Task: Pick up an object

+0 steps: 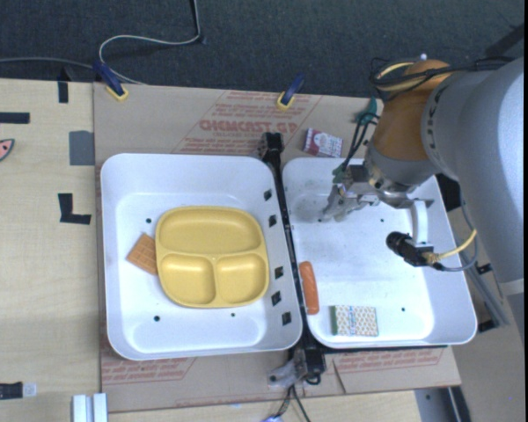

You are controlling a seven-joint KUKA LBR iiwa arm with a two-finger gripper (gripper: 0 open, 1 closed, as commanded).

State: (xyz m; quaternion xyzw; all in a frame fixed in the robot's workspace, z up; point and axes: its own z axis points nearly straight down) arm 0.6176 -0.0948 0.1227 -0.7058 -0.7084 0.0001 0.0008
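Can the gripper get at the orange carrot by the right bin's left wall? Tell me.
Probably yes. The gripper is low in the right bin, and the carrot lies uncovered nearby; only the bin wall beside it may crowd one finger.

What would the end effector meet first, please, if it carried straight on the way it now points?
Probably the bare floor of the right bin: the end effector points down at its upper left part, with nothing visible beneath, though depth is unclear.
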